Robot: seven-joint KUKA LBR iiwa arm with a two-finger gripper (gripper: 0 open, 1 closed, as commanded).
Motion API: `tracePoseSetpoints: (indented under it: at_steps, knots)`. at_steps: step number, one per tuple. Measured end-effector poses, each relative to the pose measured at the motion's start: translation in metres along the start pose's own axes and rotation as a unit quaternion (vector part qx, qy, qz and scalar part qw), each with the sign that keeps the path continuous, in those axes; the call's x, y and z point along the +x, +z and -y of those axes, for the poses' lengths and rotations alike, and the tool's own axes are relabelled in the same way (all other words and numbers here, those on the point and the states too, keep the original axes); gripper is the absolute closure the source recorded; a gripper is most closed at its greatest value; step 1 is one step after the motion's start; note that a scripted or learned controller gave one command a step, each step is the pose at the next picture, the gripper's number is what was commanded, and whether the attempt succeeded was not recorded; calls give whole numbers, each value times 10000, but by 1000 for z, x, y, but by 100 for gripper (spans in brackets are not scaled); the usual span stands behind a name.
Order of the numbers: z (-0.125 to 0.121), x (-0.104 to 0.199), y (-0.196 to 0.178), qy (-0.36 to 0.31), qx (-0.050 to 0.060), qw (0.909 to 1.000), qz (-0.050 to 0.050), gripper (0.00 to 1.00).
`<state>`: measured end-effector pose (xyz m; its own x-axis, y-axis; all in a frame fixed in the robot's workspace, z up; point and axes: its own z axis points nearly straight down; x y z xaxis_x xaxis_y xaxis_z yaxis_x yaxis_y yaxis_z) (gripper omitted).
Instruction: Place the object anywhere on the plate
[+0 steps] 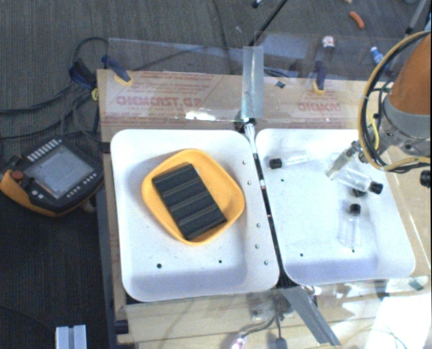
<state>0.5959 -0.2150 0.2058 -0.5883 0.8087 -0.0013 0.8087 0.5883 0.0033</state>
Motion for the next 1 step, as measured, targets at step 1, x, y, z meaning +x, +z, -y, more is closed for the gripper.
tracePoseSetpoints:
  at_steps: [1]
  knots:
    - [0,0,0,-1,0,10000,0,0]
